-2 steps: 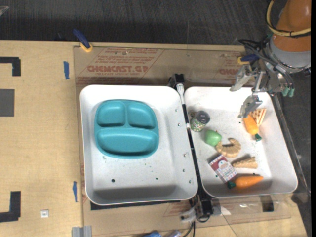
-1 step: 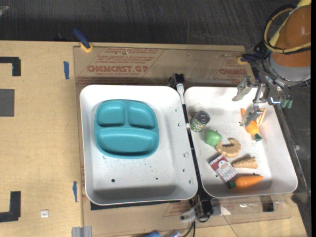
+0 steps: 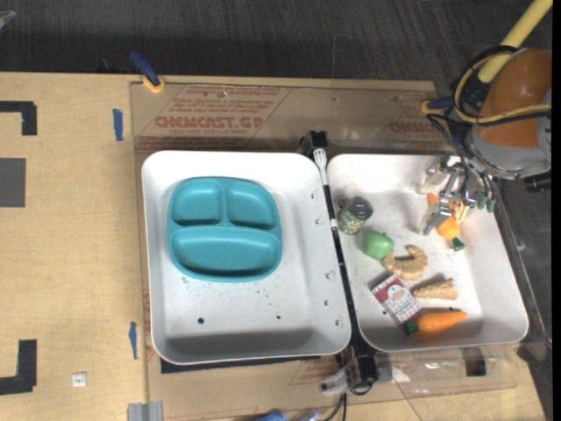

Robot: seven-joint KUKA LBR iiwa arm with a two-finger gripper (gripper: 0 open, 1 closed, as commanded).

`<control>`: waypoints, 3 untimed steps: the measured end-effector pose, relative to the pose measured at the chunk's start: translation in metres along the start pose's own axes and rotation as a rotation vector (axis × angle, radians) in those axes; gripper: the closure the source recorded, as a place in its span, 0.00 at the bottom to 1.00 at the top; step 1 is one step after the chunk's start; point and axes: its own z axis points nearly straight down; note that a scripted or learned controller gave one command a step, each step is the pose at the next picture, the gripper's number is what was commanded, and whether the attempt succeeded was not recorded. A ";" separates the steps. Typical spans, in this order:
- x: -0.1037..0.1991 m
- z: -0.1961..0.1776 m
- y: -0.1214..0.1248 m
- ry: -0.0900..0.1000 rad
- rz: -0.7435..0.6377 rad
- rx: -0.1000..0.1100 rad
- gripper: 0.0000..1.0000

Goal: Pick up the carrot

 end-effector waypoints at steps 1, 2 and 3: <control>-0.002 -0.012 0.002 -0.008 -0.003 0.000 1.00; 0.017 -0.070 0.082 -0.001 0.126 -0.004 1.00; 0.018 -0.068 0.079 0.003 0.129 -0.001 0.00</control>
